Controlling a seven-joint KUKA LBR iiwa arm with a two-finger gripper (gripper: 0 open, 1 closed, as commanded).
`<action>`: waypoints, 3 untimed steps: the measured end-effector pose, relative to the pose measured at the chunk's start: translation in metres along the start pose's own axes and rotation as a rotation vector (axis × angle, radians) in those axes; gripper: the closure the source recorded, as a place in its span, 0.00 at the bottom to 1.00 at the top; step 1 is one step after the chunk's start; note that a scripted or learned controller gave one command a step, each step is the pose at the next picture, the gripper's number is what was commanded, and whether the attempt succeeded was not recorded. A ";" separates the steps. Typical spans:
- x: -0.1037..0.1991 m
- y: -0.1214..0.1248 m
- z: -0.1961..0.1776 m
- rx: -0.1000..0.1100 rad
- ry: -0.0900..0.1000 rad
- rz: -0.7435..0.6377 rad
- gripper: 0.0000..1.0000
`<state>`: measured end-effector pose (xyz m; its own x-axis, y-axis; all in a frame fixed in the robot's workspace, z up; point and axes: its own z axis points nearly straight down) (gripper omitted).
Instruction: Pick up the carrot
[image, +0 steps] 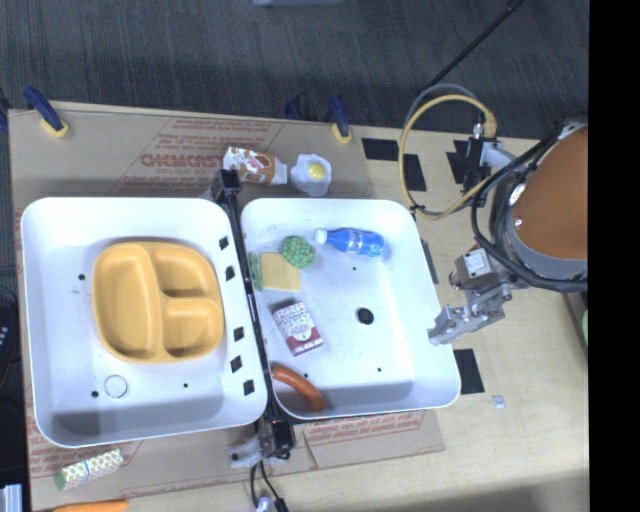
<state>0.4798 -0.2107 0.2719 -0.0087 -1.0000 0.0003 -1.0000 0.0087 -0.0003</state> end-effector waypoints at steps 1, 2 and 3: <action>0.000 0.003 -0.018 -0.001 -0.001 -0.289 1.00; -0.013 0.004 0.027 -0.005 -0.003 -0.607 1.00; -0.010 0.003 0.007 0.000 -0.002 -1.076 1.00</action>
